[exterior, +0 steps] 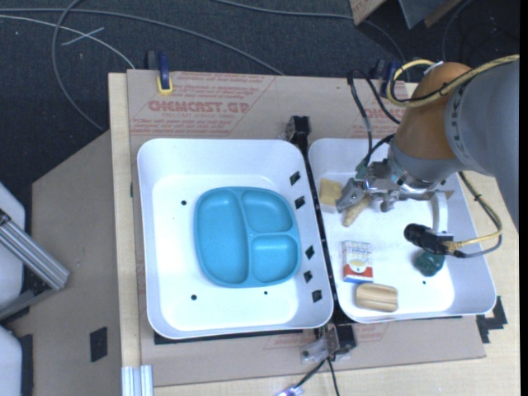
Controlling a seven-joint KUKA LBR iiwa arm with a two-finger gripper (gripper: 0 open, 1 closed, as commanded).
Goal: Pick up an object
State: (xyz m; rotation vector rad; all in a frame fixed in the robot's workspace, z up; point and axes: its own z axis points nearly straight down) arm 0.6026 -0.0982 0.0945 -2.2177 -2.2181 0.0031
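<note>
Gripper [356, 196] over the right bin [470, 291], its jaws too indistinct to tell whether released or clenched, beside a tan object [353, 212] and a yellowish block [331, 191]; closing between these crowded pieces risks nudging them aside and missing.

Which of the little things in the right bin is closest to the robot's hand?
The tan piece just under the gripper; the small carton, bread roll and teal object lie farther off.

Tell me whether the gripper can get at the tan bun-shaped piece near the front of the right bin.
Probably yes. The tan piece lies uncovered, apart from the small carton beside it, and the gripper hangs over the same bin.
</note>
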